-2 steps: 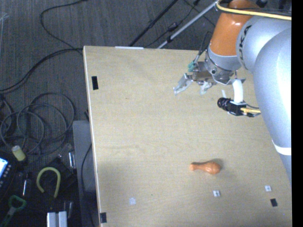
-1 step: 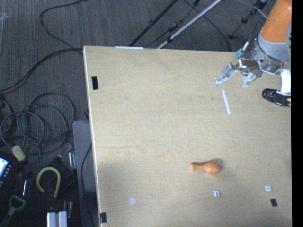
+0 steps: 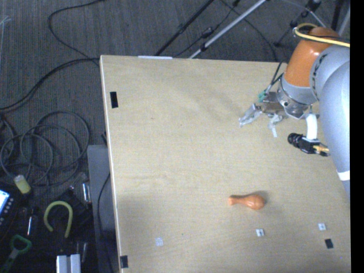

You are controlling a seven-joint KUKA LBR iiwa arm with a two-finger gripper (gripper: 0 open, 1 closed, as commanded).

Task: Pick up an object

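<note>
A small orange object (image 3: 247,201), shaped like a pear or gourd, lies on its side on the tan bench top (image 3: 182,152), toward the front right. My gripper (image 3: 260,123) hangs over the board's right rear part, well behind the orange object and apart from it. Its silvery fingers (image 3: 248,118) are spread open with nothing between them. The grey arm with its orange band (image 3: 304,61) comes in from the right edge.
A black cable clip with a yellow tip (image 3: 307,144) hangs off the arm just right of the gripper. Small markers (image 3: 260,232) dot the board's front right, and a black tag (image 3: 114,99) sits near its left edge. Cables (image 3: 45,147) and tools lie on the floor at left.
</note>
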